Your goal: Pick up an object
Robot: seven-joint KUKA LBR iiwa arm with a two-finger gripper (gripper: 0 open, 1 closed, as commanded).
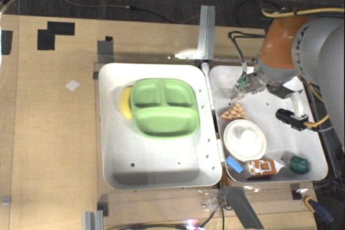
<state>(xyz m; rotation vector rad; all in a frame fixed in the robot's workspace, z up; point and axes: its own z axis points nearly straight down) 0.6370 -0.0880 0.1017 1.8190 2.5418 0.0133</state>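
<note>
— What is noted around the tool [243, 85]?
— A white bowl [245, 139], blue item [233, 165], brown packet [262, 167] and dark green object [299, 164] are seen in the right bin [318, 140]; a green tray [163, 106] in the left.
— The target?
— An orange patterned piece [234, 112] is seen just near of the tool, apart. Opening cannot be told.

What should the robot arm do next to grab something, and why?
Probably ease the gripper down and toward the pizza slice. It hangs over the right bin with nothing seen between its fingers, and that slice lies nearest, just below it in the picture.
</note>
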